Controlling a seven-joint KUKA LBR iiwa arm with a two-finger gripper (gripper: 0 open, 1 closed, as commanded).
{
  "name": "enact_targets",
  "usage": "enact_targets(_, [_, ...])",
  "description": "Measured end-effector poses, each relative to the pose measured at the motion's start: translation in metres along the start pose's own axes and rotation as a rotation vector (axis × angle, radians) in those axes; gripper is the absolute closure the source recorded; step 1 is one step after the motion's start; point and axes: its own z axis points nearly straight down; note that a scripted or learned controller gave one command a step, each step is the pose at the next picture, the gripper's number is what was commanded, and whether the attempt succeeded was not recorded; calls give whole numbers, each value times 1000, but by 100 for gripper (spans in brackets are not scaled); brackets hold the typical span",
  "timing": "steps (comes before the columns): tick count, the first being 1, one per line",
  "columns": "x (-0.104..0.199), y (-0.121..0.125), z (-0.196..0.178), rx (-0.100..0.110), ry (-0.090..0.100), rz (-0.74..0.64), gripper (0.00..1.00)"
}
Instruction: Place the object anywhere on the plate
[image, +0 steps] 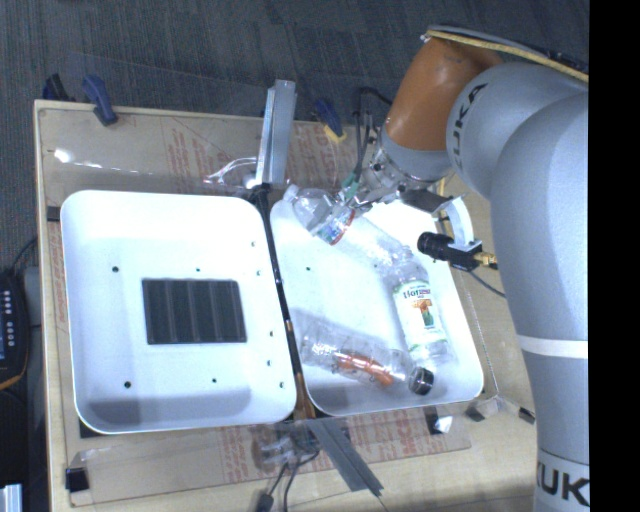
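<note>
On the left sits a white bin (165, 305) on the bench (60, 140). A dark grey ridged plate (194, 310) lies flat in the middle of it. Nothing lies on the plate.

Just beside it, to the right, is a second white bin (340, 290). Three clear plastic bottles are in this one. A crushed clear bottle (325, 215) is at the far end, near the top corner. A clear bottle with a white label (418, 310) lies along the right side. A clear bottle with an orange label (362, 364) lies near the front edge, with its black cap close to the labelled bottle's end.

The grey arm (520, 180) with its orange band reaches in from the right. Its end effector (352, 200) is right over the crushed bottle, touching or nearly touching it. I cannot tell if it is apart or together, or if it grips the bottle.
</note>
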Motion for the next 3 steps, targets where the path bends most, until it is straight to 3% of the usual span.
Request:
enact_targets(1, [86, -18, -5, 3, 2, -141, 100])
enact_targets(2, [101, -22, -11, 5, 3, -84, 100])
enact_targets(3, [198, -21, 0, 5, 1, 14, 100])
